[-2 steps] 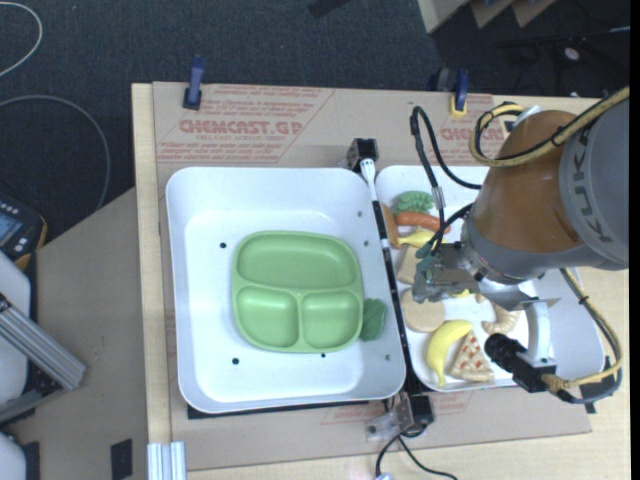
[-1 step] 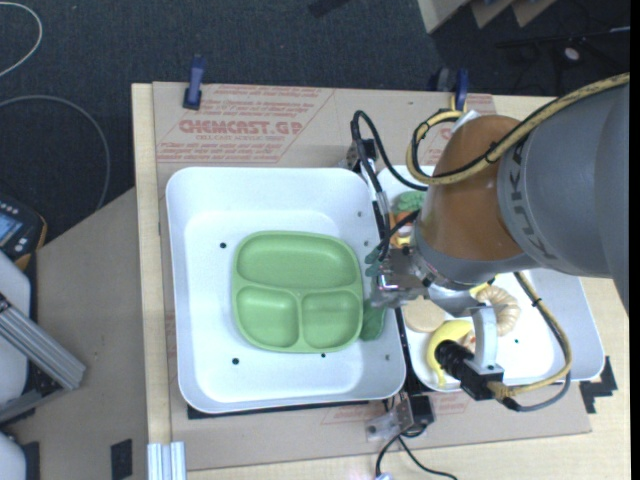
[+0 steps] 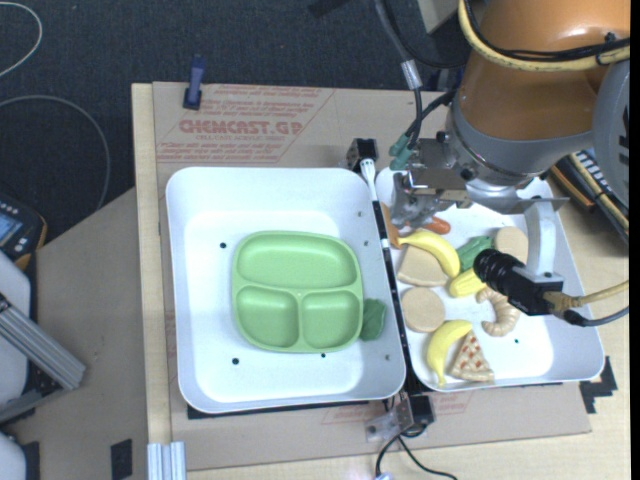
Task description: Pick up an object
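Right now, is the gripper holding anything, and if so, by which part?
It cannot be told. The gripper sits low over the far end of the right bin, just above a banana, but nothing is visibly between its tips.

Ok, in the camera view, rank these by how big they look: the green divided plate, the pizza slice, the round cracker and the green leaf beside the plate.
Largest to smallest:
1. green divided plate, by far
2. round cracker and pizza slice, too alike to rank
3. green leaf, partly hidden by the plate, so unsure
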`<state>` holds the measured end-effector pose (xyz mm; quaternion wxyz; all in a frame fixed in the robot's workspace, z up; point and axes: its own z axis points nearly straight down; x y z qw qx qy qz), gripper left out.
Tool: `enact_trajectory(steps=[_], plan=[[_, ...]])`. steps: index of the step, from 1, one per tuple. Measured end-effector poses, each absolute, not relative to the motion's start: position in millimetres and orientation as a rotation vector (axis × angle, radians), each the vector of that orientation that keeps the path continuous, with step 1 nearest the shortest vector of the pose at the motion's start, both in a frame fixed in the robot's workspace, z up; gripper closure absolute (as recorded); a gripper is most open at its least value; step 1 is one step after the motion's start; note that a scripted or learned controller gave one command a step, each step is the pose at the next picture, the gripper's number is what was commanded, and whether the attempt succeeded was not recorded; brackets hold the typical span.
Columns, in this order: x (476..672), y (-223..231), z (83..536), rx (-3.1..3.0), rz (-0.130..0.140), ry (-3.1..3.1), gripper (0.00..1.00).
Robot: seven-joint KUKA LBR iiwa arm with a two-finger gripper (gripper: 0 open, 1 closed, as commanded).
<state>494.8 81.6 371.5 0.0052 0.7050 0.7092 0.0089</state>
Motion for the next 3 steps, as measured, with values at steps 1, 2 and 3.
enact_trajectory(steps=[1,2,3], plan=[[493.2,152.6,411.5,2.21,0.012,2.23,1.0],[493.7,148.6,419.6,2.216,0.005,2.222,1.0],[494.1,149.1,429.8,2.214,0.007,2.222,1.0]])
